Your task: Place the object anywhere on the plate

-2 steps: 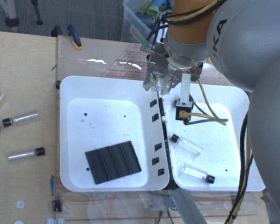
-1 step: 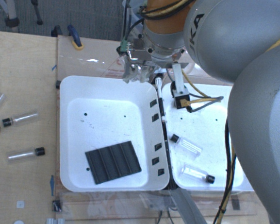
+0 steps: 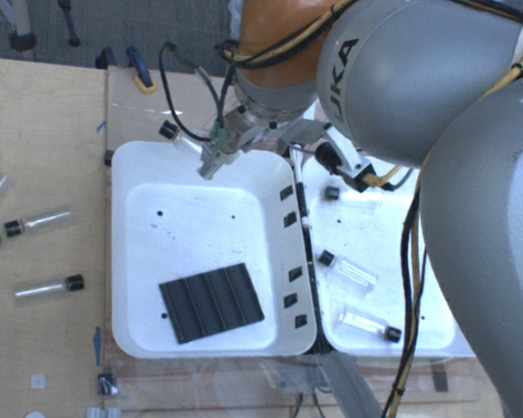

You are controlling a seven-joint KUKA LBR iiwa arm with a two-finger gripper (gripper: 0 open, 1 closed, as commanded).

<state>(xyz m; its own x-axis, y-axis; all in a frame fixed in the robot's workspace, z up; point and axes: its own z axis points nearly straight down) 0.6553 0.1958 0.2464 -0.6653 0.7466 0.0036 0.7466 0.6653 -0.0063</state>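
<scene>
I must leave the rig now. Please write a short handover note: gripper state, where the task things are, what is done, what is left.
Gripper: above the far rim of the left bin; it holds a vial by one end.
Plate: dark, ridged, flat near the left bin's near edge.
Two more vials lie in the right bin.
Done: vial picked.
Left: carry it to the plate and release.
</scene>
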